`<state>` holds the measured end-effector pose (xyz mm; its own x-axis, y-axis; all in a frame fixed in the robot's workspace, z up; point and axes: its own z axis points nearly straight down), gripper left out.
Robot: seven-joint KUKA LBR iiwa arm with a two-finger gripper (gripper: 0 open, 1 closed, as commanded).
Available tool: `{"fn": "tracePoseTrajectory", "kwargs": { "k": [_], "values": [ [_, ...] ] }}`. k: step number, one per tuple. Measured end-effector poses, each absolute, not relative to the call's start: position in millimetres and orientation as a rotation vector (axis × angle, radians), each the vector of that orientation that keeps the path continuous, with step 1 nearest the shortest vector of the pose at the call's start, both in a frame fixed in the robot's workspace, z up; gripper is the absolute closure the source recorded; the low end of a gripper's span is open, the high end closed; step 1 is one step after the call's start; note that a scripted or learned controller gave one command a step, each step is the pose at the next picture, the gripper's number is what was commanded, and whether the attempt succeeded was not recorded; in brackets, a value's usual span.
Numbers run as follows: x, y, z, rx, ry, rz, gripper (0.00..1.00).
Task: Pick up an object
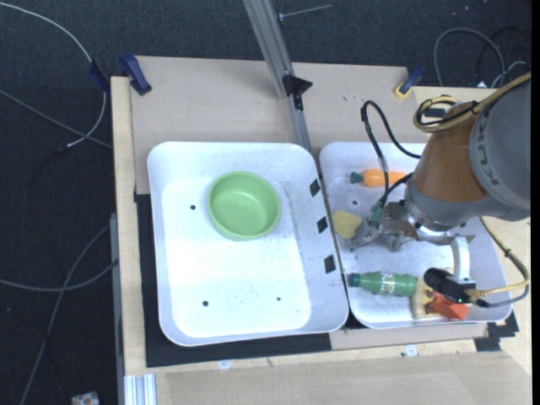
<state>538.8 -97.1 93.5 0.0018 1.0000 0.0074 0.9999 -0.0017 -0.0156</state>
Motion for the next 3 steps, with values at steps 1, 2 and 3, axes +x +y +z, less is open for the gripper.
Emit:
{"fn": "tracePoseTrajectory", "kwargs": {
  "k": [1, 2, 3],
  "values": [
    [540.4, -96.4, 107.1, -2.214, -2.210, 0.002, 1.00],
    [539.2, -97.1, 152.0, -2.224, -2.225, -0.007, 1.00],
    [548.7, -90.0, 206.8, -2.223, -2.225, -0.008, 1.00]
  ]
}}
